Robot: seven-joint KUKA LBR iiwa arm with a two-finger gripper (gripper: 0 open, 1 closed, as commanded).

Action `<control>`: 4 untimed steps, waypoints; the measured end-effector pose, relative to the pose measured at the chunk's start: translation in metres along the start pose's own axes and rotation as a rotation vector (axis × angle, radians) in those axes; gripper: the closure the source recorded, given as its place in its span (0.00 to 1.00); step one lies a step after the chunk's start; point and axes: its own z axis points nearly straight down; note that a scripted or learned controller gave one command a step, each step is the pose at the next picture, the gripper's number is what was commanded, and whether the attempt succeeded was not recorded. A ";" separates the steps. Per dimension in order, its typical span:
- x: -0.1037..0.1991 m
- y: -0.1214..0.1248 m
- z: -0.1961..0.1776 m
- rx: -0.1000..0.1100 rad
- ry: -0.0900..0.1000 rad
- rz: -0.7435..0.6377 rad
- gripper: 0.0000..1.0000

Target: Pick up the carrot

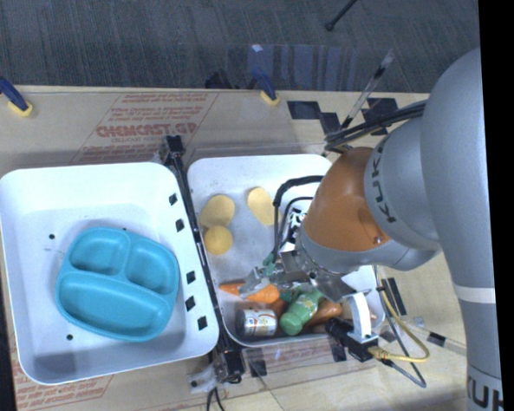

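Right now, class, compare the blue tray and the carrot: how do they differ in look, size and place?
The tray is blue, the carrot orange. The tray is broad, rounded and split into compartments; the carrot is slim and far smaller. The tray lies alone in the left bin; the carrot lies in the right bin, crowded beside a can and a green bottle, under the hand. Both lie flat on a bin floor.

Even overhead light, slightly soft

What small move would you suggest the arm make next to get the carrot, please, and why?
Probably a short descent straight down: the gripper hovers right over the carrot, which lies in the right bin beside a green bottle and a can.
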 end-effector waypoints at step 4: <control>0.105 0.032 -0.091 -0.013 0.002 0.589 1.00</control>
